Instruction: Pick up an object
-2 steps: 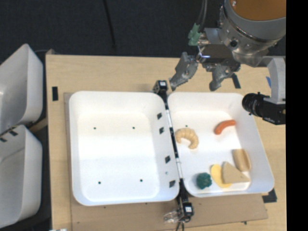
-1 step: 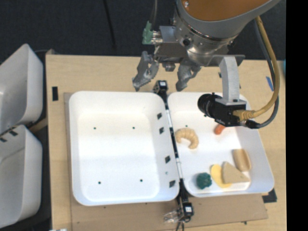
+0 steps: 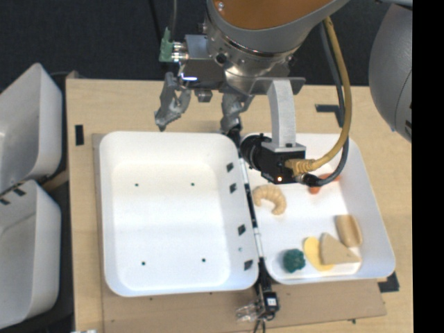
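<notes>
Brown, matte tabletop (image 3: 83, 186) carries two shallow white bins with smooth walls and rounded corners, set side by side and touching along a seam with small black clips. Left bin (image 3: 111, 255) has a bare floor marked by four tiny dark dots. Right bin (image 3: 371, 207) holds the objects: a pale, curved croissant-shaped piece (image 3: 270, 198) near the seam, a small red bit (image 3: 313, 189) just beyond it, a tan loaf-like block (image 3: 348, 229) by the right wall, a beige wedge (image 3: 338, 250) lying on a yellow disc (image 3: 312, 252), and a knobbly teal lump (image 3: 293, 259). Above the bins' far rim hangs the arm's orange band and grey wrist; the jaws (image 3: 201, 116) stand spread apart, two grey fingers pointing down with nothing between them. A black module (image 3: 272, 159) with a tan cable covers part of the right bin's far corner.
</notes>
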Robot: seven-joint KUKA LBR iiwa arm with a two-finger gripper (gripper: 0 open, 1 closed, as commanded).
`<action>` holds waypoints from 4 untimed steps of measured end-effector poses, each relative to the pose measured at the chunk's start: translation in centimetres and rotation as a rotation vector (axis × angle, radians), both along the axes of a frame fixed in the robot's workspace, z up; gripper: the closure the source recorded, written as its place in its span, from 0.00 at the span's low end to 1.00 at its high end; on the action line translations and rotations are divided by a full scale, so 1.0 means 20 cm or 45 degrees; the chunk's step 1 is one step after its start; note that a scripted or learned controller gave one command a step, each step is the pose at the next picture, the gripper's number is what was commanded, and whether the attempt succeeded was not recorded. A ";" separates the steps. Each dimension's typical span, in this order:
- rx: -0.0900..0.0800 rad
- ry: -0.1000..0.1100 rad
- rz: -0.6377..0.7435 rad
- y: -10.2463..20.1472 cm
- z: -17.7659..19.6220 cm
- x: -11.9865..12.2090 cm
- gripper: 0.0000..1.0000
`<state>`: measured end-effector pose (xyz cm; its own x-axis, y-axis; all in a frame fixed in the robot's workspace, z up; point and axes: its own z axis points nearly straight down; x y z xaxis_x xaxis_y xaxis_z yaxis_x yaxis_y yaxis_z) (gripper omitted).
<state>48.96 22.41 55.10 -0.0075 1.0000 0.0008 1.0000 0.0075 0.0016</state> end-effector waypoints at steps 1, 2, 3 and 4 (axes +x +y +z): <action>-0.006 0.011 -0.010 -0.02 -0.39 0.00 0.00; 0.000 0.001 -0.013 -0.02 -0.31 0.00 1.00; -0.002 0.003 -0.009 -0.07 -0.36 0.00 1.00; -0.009 0.018 -0.013 -0.02 -0.96 0.00 1.00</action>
